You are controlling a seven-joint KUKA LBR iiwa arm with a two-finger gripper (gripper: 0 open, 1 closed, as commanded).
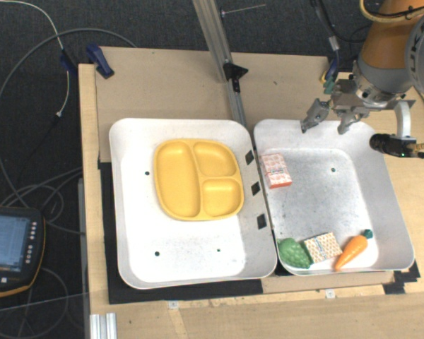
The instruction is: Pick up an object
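My gripper (330,121) hangs over the far rim of the right bin (381,182), its two grey fingers spread open with nothing between them. A small pink and white box (275,170) lies by the bin's left wall, below and left of the gripper. Along the near edge lie a green toy (294,253), a checkered packet (321,247) and an orange carrot (350,251), all far from the gripper.
The left bin (131,210) holds a yellow divided plate (198,178). A metal pole (215,37) slants down to the gap between the bins. The arm's orange band (394,27) stands at the top right. A handheld pendant (10,249) lies off the bench at the left.
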